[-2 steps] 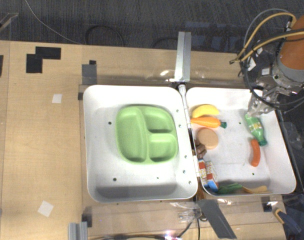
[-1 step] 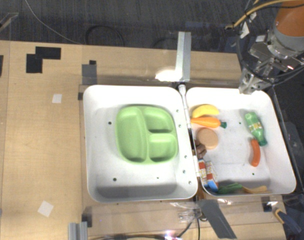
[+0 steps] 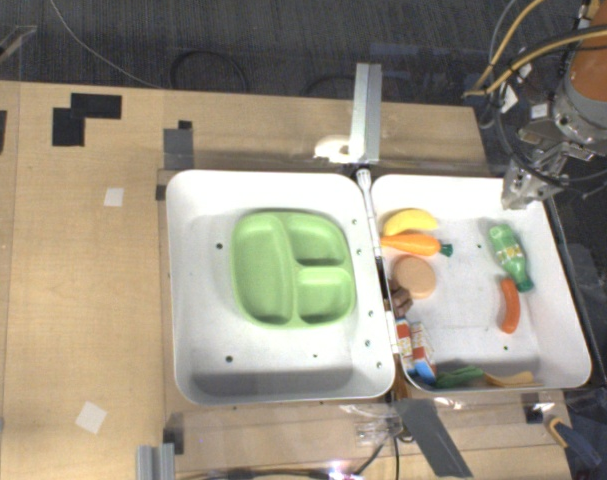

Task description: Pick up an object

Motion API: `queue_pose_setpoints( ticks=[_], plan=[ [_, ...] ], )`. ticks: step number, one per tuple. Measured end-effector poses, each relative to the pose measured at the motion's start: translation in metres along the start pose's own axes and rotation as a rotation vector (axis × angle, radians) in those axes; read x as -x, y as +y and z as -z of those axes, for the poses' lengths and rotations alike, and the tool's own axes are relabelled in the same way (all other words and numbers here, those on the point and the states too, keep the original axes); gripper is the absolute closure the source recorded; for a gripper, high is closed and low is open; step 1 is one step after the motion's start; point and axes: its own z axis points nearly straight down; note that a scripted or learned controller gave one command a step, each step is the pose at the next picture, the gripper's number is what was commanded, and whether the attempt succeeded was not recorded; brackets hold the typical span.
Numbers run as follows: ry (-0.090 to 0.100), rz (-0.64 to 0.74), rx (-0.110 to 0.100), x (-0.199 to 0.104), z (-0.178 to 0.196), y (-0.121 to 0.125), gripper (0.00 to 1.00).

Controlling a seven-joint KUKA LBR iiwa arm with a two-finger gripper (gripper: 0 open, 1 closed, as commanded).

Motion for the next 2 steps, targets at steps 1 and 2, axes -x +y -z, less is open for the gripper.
queue_pose_setpoints(
  ticks=[1, 2],
  plan=[
    [0.001, 0.446, 0.004, -0.033, -0.044, 0.060, 1.00],
    [-0.002, 0.812, 0.005, -0.027, -0.087, 0.047, 1.00]
  ],
)
